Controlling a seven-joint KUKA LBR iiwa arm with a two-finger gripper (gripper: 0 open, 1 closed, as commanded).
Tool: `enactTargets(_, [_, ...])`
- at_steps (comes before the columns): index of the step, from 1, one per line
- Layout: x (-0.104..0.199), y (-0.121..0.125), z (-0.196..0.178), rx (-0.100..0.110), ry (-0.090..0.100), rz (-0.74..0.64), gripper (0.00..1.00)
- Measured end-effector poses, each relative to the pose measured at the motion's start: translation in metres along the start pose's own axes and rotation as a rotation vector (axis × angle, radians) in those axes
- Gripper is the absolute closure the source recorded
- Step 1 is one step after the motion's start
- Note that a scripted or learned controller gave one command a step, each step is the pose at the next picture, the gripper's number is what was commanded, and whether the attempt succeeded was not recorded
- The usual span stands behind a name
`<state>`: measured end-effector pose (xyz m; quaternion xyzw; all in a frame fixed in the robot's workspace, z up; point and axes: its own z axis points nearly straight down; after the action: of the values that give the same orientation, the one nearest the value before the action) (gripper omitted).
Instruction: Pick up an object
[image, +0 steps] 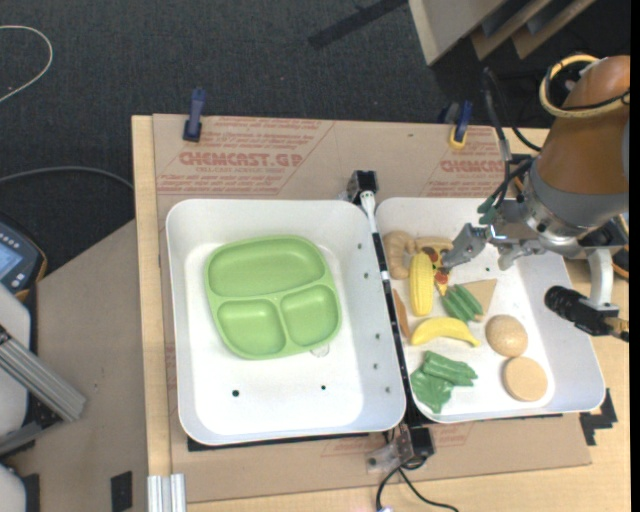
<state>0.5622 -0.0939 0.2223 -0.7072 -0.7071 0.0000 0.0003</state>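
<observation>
While the jaws (478, 246) hang spread apart and hold nothing over the far part of the right bin (580, 395), this bin has two bananas (421, 287), three green pods (447, 368) and two round buns (506, 335). On the left, the second bin (190, 300) carries one green tray (272, 295).

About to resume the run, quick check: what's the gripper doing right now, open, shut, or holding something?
Gripper: open, holding nothing, above the right bin near the toy food pile.
</observation>
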Motion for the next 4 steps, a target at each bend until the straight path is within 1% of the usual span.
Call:
enactTargets(1, [0.049, 0.018, 0.04, 0.004, 0.002, -0.005, 0.0])
enactTargets(2, [0.046, 0.018, 0.037, 0.001, 0.0, 0.0, 0.0])
enactTargets(3, [0.102, -0.033, -0.11, -0.013, 0.003, -0.008, 0.0])
enactTargets(4, [0.099, -0.032, -0.112, -0.004, -0.001, -0.002, 1.0])
